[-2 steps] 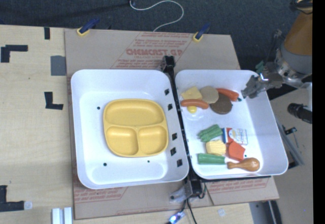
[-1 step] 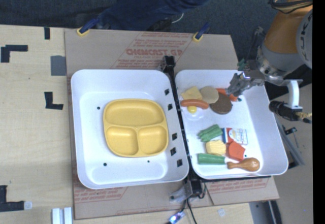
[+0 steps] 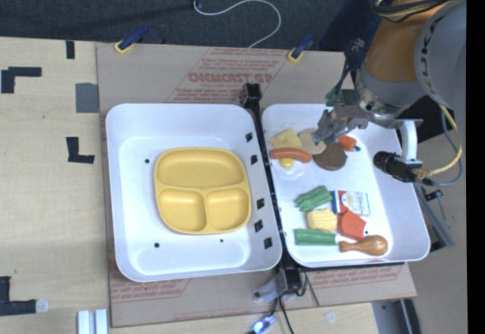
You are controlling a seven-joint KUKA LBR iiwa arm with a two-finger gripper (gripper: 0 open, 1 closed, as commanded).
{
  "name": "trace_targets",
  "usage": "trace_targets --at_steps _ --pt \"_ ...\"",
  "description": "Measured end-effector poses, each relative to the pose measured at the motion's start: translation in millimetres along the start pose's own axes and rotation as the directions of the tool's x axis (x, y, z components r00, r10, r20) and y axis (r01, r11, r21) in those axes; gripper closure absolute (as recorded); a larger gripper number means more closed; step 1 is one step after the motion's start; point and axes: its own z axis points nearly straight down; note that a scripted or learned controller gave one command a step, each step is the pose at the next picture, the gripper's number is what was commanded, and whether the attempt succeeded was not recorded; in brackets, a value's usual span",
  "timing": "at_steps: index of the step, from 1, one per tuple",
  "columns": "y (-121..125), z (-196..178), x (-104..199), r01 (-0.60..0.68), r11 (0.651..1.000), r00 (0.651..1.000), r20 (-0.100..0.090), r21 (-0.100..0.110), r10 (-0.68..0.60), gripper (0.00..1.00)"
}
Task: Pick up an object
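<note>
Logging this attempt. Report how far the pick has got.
Done: the gripper is low over the toy food at the back of the right bin, by the brown disc. In hand: nothing visibly. Left: grasp and lift an item; the yellow tray sits in the left bin.
</note>
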Motion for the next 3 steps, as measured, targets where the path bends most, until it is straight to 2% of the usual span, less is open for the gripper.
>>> trace_targets --at_steps 1,2,3 --pt "10 -5 49 -0.001 1.0 1.0 0.0 -0.001 0.001 1.0" --pt "21 -13 44 -0.004 1.0 1.0 0.002 -0.002 0.004 1.0" --pt "11 3 37 -0.007 1.0 1.0 0.003 0.002 0.007 1.0"
